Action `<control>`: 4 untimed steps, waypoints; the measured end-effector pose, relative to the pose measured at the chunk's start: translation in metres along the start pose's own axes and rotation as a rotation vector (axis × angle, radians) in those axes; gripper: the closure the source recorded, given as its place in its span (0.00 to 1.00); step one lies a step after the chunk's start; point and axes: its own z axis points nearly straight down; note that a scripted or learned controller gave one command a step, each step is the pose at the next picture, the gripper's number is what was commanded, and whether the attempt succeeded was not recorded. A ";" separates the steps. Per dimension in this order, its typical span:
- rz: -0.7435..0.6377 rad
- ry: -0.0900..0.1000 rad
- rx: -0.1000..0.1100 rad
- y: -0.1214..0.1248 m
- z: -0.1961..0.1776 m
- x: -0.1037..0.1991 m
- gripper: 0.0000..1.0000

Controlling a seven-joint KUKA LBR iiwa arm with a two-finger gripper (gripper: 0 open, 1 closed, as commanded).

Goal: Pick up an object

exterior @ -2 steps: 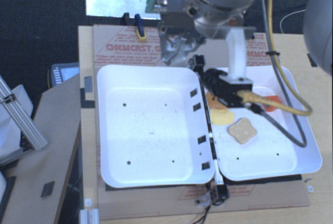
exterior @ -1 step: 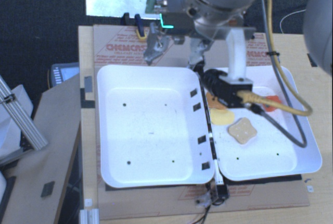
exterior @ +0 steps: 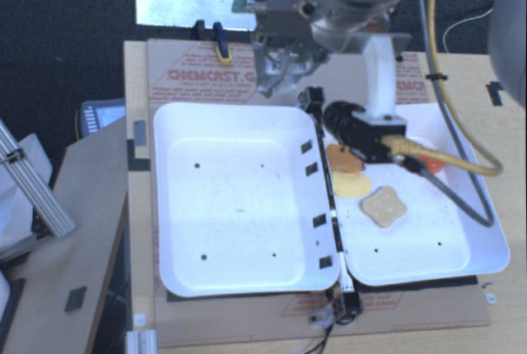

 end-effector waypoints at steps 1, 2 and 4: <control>-0.002 0.000 0.001 0.000 0.001 0.000 0.00; -0.002 0.000 0.001 0.000 0.001 0.000 0.00; -0.002 0.000 0.001 0.000 0.001 0.000 0.00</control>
